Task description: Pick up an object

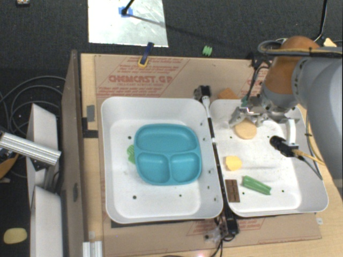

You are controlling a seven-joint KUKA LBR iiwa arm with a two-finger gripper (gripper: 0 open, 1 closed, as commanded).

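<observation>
A brown block (231, 190) lies at the right bin's (311, 197) near edge, a green piece (255, 186) beside it. Farther back, a tan disc (246, 130) sits directly under the gripper (247, 116); its grip cannot be judged.

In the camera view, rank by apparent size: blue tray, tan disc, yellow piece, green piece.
1. Blue tray, clearly largest.
2. Green piece and tan disc look about alike; the gripper partly covers the disc, so no ranking.
3. Yellow piece, smallest.
</observation>
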